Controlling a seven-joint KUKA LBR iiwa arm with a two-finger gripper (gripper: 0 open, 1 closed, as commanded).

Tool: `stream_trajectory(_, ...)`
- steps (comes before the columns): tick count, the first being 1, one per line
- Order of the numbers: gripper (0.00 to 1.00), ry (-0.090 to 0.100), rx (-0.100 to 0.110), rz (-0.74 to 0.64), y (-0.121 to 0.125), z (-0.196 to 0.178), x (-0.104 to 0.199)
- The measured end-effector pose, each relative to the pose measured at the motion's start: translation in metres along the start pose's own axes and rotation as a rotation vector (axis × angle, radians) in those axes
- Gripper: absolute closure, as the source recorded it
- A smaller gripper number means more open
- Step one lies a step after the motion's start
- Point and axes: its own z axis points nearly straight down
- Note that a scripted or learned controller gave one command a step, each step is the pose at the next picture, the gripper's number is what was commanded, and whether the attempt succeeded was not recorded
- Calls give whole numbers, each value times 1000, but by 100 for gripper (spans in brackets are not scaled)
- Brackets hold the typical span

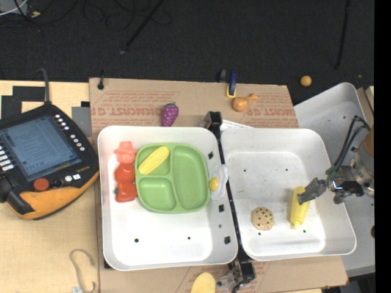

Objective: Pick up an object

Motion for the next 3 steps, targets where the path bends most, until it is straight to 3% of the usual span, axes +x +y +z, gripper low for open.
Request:
stream_trajectory(1, 0, -2, -11, -2, 2, -6, 0)
stream_trajectory(3, 0, 0, -6, -4, -3, 119, 4)
